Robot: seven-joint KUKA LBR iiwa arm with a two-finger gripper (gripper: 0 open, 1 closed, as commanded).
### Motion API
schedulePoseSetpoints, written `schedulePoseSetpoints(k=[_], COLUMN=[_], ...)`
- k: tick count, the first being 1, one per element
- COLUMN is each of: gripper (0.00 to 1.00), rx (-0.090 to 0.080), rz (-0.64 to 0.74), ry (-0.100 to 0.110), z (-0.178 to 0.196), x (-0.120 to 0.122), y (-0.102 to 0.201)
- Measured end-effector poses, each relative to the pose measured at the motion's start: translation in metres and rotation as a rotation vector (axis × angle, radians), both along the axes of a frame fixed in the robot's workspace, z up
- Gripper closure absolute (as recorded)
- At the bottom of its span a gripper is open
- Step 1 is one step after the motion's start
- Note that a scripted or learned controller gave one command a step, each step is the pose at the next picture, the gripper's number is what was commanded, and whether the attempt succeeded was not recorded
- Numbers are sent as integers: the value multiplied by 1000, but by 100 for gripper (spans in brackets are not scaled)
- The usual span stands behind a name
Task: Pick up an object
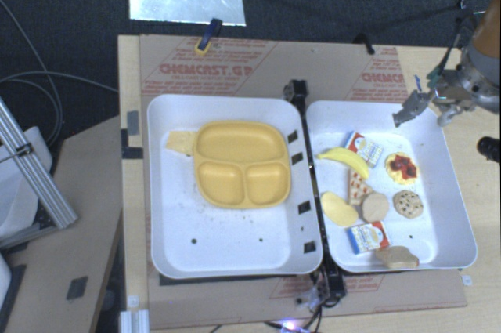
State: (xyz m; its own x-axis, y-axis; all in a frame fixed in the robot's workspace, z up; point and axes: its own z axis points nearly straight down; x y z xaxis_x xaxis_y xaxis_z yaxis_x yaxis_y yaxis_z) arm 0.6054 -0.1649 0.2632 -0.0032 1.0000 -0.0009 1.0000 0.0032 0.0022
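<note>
Banana [345, 160] looks like the easiest grab to me, though the task just says pick up an object, so any of the toy food in the right bin [452, 190] counts. Nothing's been lifted yet, so basically the whole job is still ahead: get over something, drop down, close, lift. Going near to far: bread slice [396, 256] at the front edge, a little carton [367, 236], cookie [408, 204], then the banana mid-bin near the divider. Its long axis runs left-right, tilting slightly down toward the right end. The left bin [172, 245] has the yellow tray [239, 164]. Furthest back, the gripper [429, 107] hangs over the right bin's far corner, fingers spread wide, holding nothing.
</note>
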Motion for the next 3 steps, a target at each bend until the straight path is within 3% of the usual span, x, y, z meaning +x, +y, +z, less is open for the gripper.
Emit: schedulePoseSetpoints(k=[1, 2, 3], gripper=[0, 0, 100], rx=[6, 1, 0], rz=[7, -2, -2], ry=[10, 6, -2], z=[-110, -183, -168], x=[-13, -18, -16], y=[70, 55, 55])
